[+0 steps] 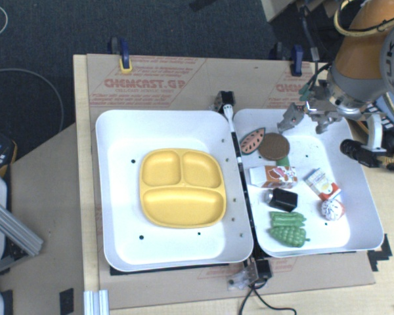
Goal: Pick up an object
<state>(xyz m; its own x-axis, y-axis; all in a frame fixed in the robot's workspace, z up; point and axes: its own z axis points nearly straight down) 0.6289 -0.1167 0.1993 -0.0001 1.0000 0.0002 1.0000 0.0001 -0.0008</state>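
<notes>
Left bin (111, 195): one yellow divided tray (182, 188), wide bare margin around it. Right bin (364, 209): green pea pods (288, 228), brown disc (274, 146), black block (284, 199), red-white packets (322, 184), small ball (332, 209). My tool (306, 119), fingers spread, empty, over that bin's far edge.
</notes>
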